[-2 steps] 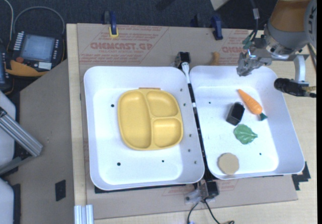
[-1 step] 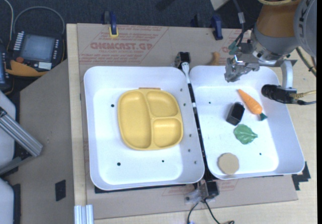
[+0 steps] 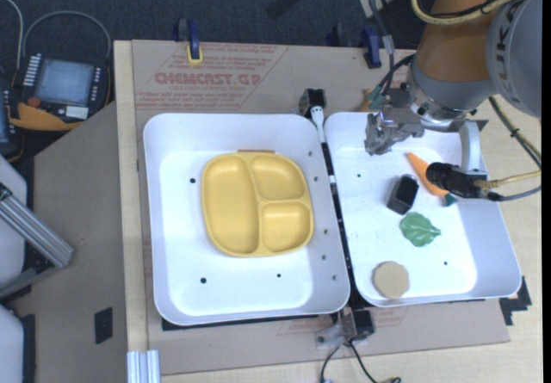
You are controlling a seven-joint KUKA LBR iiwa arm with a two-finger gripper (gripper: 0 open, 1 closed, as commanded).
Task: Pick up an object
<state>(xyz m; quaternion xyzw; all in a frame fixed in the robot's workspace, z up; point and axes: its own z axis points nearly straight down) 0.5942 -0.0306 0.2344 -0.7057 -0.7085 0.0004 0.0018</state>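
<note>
My gripper point(image 3: 379, 142) hangs over the upper left part of the right bin point(image 3: 362, 226), with nothing seen between its fingers. Below and to its right lie a black block point(image 3: 402, 194), a green leafy piece point(image 3: 419, 229) and a round tan disc point(image 3: 391, 279). An orange carrot-like piece point(image 3: 424, 168) lies to the gripper's right, partly hidden by a black part of the arm. All of these rest on the bin floor, apart from the gripper.
The left bin point(image 3: 172, 226) holds a yellow divided plate point(image 3: 256, 202). The arm's orange band point(image 3: 469, 20) and grey wrist loom over the right bin's upper right. Cables run along the right side. A pendant point(image 3: 60, 84) sits off the bench at left.
</note>
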